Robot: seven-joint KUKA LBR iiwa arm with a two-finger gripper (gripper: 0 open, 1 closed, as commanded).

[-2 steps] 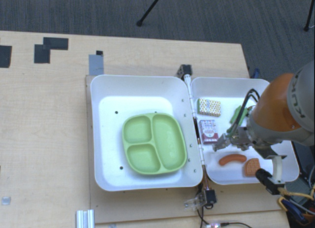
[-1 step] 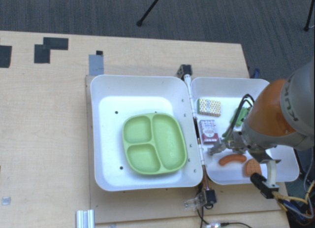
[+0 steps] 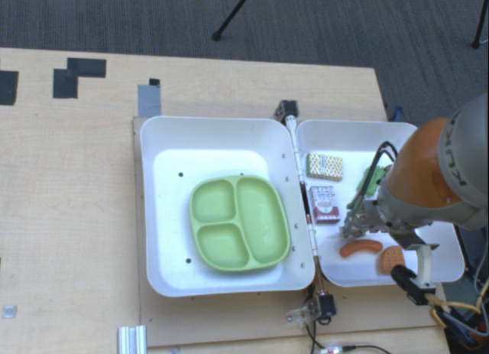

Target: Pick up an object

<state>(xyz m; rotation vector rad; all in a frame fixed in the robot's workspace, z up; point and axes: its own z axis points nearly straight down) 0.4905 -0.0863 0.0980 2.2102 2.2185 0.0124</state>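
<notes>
Camera view showed the gripper (image 3: 353,228) low in the right bin (image 3: 443,268), just above the orange sausage-shaped toy (image 3: 360,248) near that bin's front edge, and whether it was released or clenched could not be told. The step looked like the descent onto a pick, and the next move would call for closing squarely on the toy and lifting it straight. Behind it the grey arm (image 3: 428,177) leaned in over the bin's right side, while the green divided plate (image 3: 239,222) lay in the left bin (image 3: 164,215).
</notes>
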